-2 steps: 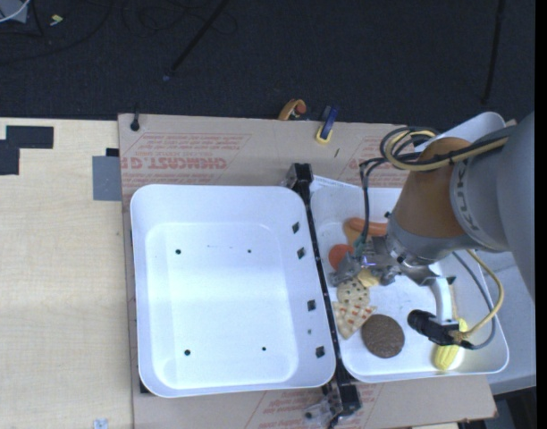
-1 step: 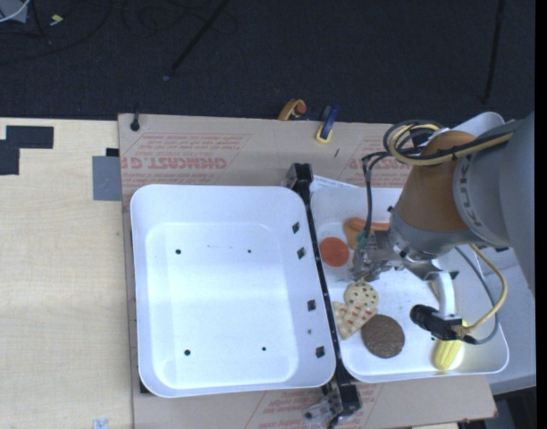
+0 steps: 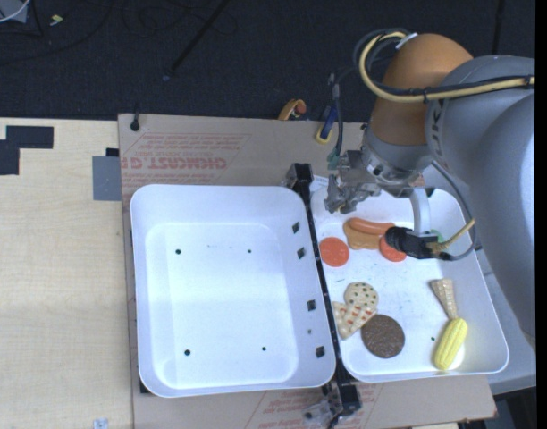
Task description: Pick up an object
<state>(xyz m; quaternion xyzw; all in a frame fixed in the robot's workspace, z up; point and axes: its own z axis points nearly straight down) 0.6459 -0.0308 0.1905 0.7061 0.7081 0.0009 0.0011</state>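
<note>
Toy food lies in the right bin (image 3: 488, 351): a hot dog (image 3: 366, 232) just under the gripper (image 3: 343, 197) in the upper middle of the frame, and a yellow corn cob (image 3: 450, 344) at lower right. The hot dog looks light, stiff and a little slippery, so a grip across its narrow middle seems best. Whether the gripper is wide or narrow I cannot tell.

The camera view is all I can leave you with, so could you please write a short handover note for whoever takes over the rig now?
Gripper: over the far left corner of the right bin, above the toys, nothing seen in it.
Right bin holds: hot dog, orange disc, waffles, brown cookie, corn, cone.
Left bin: bare white floor.
Done: nothing picked yet.
Left: lower onto one item, likely the hot dog or disc nearest the gripper, grasp and lift.
</note>
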